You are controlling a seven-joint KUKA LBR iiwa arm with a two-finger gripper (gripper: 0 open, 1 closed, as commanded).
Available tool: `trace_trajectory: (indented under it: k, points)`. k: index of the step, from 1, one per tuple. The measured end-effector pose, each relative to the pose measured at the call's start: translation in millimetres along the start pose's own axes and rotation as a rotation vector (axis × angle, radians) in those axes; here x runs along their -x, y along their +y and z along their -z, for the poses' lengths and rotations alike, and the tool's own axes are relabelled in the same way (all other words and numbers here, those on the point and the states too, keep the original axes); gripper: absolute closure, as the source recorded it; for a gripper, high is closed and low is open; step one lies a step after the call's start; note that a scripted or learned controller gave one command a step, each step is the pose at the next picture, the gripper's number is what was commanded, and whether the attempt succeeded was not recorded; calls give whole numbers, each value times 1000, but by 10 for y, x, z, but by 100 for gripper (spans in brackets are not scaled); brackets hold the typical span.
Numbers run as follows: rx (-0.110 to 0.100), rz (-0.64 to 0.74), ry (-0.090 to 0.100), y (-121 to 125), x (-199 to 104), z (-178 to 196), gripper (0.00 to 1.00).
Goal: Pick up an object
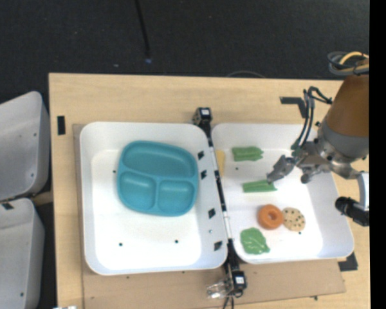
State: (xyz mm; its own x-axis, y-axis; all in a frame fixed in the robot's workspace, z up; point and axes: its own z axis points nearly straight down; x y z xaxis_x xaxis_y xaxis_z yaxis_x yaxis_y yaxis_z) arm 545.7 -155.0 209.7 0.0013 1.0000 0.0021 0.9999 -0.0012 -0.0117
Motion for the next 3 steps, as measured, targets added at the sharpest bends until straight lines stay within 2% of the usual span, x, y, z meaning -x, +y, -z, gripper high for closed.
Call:
trace_trajectory:
  k: [1, 2, 3]
  points:
    - [12, 3, -2, 27, -2, 63, 0]
    - [9, -1, -3, 21, 54, -369, 0]
    - [7, -2, -3, 14, 59, -1007, 0]
